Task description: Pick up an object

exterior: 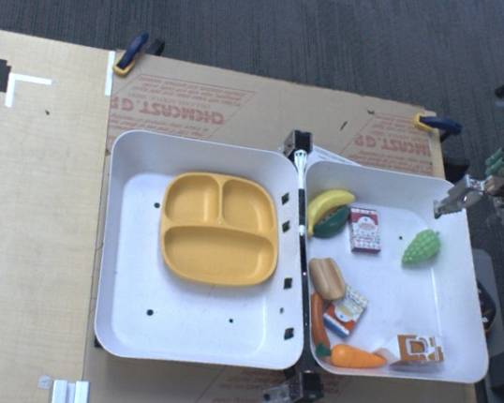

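Camera view: you are looking down on two shallow white bins side by side on a cardboard-covered bench.
Gripper (451,201): you see it at the far right corner of the right bin (453,370), above the rim; it holds nothing, and whether it is parted or closed is hard for you to tell, since it is small and partly cut off.
Left bin (120,317): a yellow plastic three-compartment plate (221,229) lies near its middle.
Right bin, far edge: a yellow banana (328,203) touches a dark green rounded toy (331,221); a small red-and-white box (365,231) sits just beside them; a light green bumpy toy (422,247) lies nearest the gripper.
Right bin, left edge: a tan bread-like roll (326,277) and a small blue-and-white carton (346,311).
Right bin, near edge: an orange carrot (357,358) and a clear orange-printed packet (420,350).
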`<state>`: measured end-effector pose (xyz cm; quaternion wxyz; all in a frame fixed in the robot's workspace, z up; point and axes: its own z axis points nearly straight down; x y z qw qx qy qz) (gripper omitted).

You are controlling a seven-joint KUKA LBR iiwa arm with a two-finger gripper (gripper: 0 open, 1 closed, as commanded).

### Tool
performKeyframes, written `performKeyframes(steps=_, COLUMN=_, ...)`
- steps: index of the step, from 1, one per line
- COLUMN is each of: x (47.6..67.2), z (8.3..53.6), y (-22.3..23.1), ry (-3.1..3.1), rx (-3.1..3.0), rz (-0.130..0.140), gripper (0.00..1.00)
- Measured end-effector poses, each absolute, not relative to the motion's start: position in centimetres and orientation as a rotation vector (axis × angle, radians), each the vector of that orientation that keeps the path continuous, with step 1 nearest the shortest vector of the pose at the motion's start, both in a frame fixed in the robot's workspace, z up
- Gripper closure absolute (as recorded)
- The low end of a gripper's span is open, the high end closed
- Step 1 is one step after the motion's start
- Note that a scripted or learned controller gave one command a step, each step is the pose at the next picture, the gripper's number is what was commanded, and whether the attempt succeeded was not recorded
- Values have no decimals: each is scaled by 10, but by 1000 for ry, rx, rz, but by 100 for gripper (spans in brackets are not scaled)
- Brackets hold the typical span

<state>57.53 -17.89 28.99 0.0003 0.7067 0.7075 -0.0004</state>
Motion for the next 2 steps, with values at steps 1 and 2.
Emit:
performKeyframes(steps=1, x=583, z=157, y=-136, ry=2095, rx=2341, rz=-2, gripper=0)
performKeyframes(steps=2, x=618, z=95, y=-106, ry=2034, rx=2388, rz=-1, gripper=0)
